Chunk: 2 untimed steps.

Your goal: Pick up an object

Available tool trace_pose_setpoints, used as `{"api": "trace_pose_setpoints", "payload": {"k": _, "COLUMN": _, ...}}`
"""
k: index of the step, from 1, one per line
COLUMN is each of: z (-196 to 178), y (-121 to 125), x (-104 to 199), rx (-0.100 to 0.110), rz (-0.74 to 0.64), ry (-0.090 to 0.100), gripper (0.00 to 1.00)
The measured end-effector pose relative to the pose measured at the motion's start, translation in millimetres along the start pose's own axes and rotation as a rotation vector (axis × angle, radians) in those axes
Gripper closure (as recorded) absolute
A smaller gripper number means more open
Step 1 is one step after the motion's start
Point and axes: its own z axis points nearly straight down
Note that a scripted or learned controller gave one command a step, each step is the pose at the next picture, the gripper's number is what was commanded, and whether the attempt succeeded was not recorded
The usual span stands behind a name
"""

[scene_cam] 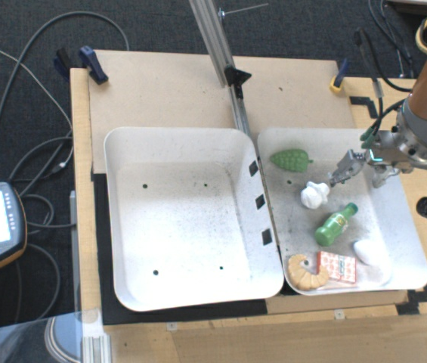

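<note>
While nothing has been lifted yet, here's how the pick looks so far:

Progress: early stage, by the looks of it. Every object is seen lying on the floor of the right bin [409, 225], so the grasp itself is judged not done.

Hand: the hand [357, 166] is seen over the upper part of the right bin, reaching in from the right. Nothing is seen between its fingers. Whether it is spread wide or pinched narrow cannot be told from this angle, too small and cluttered.

Closest candidate: the white knob [314, 195], just below and left of the hand, near it but not clearly touched. Probably the target, though that's only a guess.

Other candidates: green leaf [291, 159] at the top of the bin, green bottle [336, 225] lying tilted in the middle, croissant [307, 271] and red packet [338, 268] side by side at the near edge, white lump [369, 252] at the lower right.

Left bin [175, 218]: nothing is being handled there; it isn't involved in the pick for now.

Desk [160, 89]: both bins are carried side by side on it, with a metal rail [221, 44] running down between them.

Left to do: the hand has to be brought down onto one object, closed on it, and raised with it. So basically all of the actual picking is still ahead.

Risk: objects are packed fairly close, so a neighbour could be nudged on the way down.
</note>
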Motion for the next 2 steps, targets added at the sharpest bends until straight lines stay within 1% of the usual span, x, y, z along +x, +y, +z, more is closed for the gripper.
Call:
{"api": "trace_pose_setpoints", "payload": {"k": 1, "z": -2, "y": 0, "x": 0, "rx": -0.005, "rz": 0.000, "ry": -0.001, "gripper": 0.00}}
{"api": "trace_pose_setpoints", "payload": {"k": 2, "z": 41, "y": -2, "x": -3, "rx": -0.001, "rz": 0.001, "ry": 0.000, "gripper": 0.00}}
